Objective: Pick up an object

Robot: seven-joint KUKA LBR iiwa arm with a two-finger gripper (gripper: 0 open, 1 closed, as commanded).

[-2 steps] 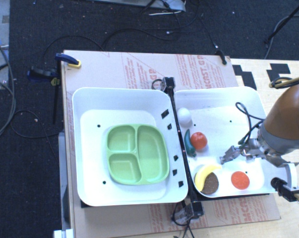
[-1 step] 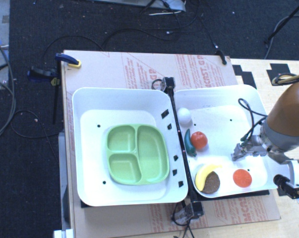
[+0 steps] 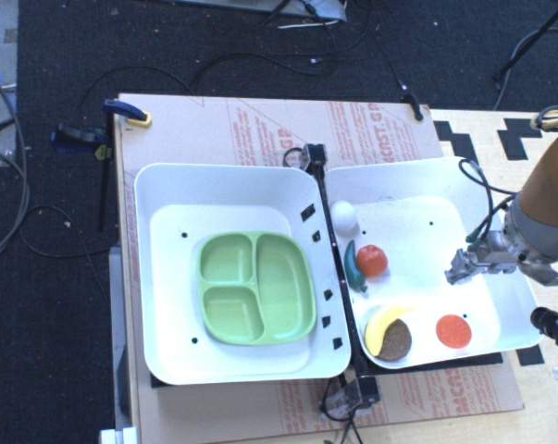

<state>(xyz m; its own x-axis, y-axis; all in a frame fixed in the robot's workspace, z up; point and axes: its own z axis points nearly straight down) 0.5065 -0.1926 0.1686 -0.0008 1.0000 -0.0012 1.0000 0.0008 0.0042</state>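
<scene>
I am seeing the grey two-finger gripper [image 3: 460, 270] hanging over the right side of the right-hand shallow white bin [image 3: 417, 209], and I cannot tell how it is set from this slant. Nothing is sitting in its grasp that I can make out. Below and just left of it, a flat red round disc [image 3: 453, 331] is lying on the bin floor. Further left, a brown round cookie-like piece [image 3: 396, 340] is touching a yellow banana [image 3: 379, 323]. Above those, a red tomato-like ball [image 3: 372, 260] is resting beside a teal curved piece [image 3: 353, 265], with a white egg [image 3: 342, 217] above them. The left-hand white bin [image 3: 158, 248] is holding a light green divided plastic plate [image 3: 256, 288]. Both bins are sitting on a pale board bench [image 3: 223, 128] over dark carpet [image 3: 56, 26] strewn with cables. The arm is reaching in from the right edge.
</scene>
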